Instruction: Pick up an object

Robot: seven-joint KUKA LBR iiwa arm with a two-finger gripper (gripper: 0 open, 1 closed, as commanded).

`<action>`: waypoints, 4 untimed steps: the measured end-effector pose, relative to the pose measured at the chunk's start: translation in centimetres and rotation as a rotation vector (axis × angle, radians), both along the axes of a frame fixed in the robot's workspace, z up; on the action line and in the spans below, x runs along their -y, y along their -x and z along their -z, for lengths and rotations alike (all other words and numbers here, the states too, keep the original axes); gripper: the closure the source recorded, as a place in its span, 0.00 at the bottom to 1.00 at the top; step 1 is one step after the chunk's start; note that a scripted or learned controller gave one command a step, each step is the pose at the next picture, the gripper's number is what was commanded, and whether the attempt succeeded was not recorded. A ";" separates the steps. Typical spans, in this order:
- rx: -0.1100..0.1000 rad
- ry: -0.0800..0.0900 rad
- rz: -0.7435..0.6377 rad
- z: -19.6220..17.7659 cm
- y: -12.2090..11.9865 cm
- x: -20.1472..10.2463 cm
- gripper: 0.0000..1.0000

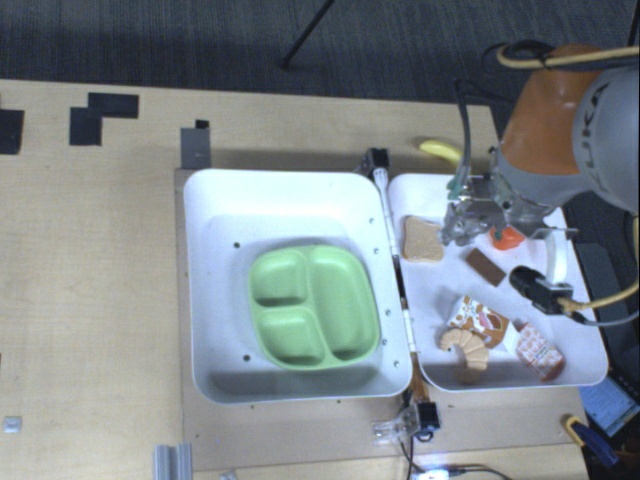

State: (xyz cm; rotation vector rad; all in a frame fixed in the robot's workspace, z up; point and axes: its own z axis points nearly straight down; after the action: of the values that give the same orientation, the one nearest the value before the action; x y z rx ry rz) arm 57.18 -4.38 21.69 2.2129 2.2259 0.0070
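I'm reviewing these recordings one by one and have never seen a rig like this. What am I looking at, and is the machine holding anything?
This is a single picture from a camera fixed above a bench, looking down at a slant. The grey machine with the orange band is a robot arm reaching in from the right. At its end is its hand, the part that grasps.

Two shallow white bins sit side by side. The left bin holds a green divided tray. The right bin holds small items: a tan square piece, a brown block, an orange-red item, a printed packet and a pinkish packet.

The hand is over the upper part of the right bin, beside the tan square piece. This view does not show whether it holds anything.
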 end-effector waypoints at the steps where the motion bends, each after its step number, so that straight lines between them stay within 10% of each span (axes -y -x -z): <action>1: -0.004 0.003 0.003 2.7 -4.0 11.8 1.00; 2: -0.003 0.002 0.001 2.7 -4.1 11.6 0.00; 3: 0.000 0.002 0.003 13.1 1.4 12.2 0.00; 4: 0.005 0.003 0.002 11.9 1.2 12.2 1.00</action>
State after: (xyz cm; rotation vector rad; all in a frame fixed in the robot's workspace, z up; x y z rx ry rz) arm 56.02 -16.56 9.77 2.2111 2.2202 0.0097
